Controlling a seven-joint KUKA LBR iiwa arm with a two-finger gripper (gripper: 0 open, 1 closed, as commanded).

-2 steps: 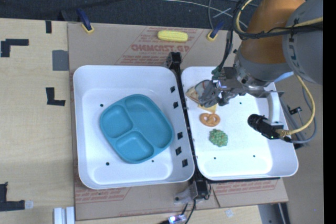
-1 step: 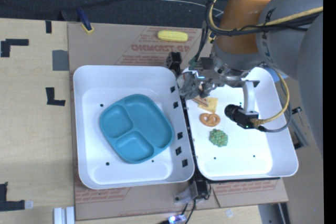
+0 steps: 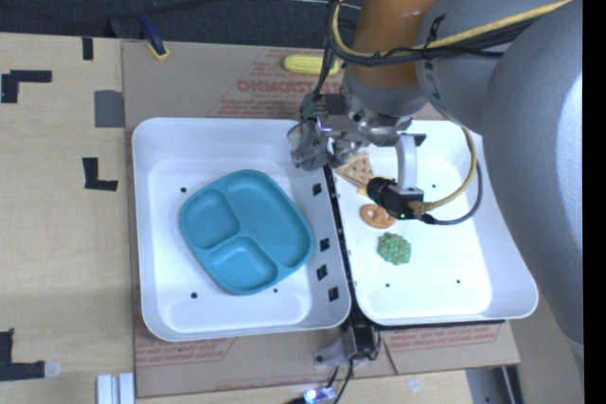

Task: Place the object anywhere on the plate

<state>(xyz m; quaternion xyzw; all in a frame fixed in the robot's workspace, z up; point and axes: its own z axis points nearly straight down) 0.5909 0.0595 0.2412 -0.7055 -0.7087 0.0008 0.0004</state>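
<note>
A blue plate (image 3: 246, 230) with three compartments lies in the left bin (image 3: 166, 166), tilted a little toward the front right. In the right bin (image 3: 473, 279) I see a tan wedge-shaped cracker (image 3: 357, 170), a small orange-brown ring (image 3: 377, 216) and a green broccoli-like piece (image 3: 395, 248). My gripper (image 3: 312, 145) hangs over the far end of the divider between the two bins, just left of the cracker. The wrist hides what is under it.
A yellow object (image 3: 308, 64) lies on the cardboard behind the bins. A black cable with a connector (image 3: 398, 197) loops from the wrist over the right bin. The arm's big grey body covers the right bin's far right side.
</note>
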